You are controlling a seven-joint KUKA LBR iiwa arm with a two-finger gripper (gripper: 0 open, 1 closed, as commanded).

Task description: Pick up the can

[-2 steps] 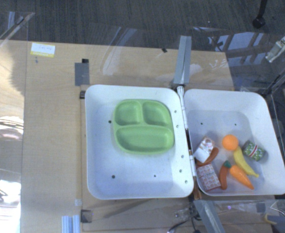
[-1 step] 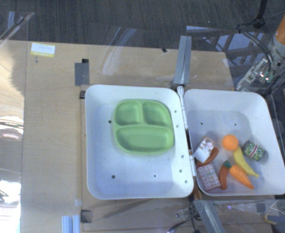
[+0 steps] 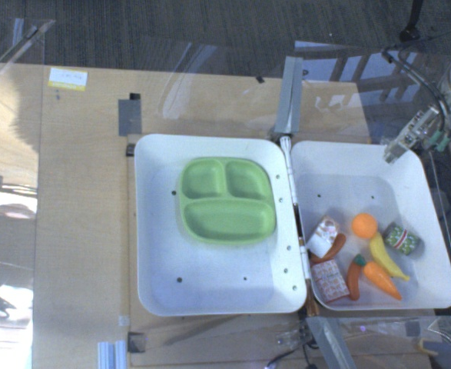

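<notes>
The can [image 3: 401, 239] is lying on its side in the right bin [image 3: 421, 177], just beside the banana [image 3: 387, 257] and near the orange [image 3: 364, 226]; the tool [image 3: 400, 147] is hovering above that bin's far right corner, well apart from the can; its grip state cannot be determined.

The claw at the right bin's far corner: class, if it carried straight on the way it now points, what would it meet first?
The claw points down and leftward, so it would probably first meet the bare floor of the right bin, short of the can. Depth is hard to judge from one view.
</notes>
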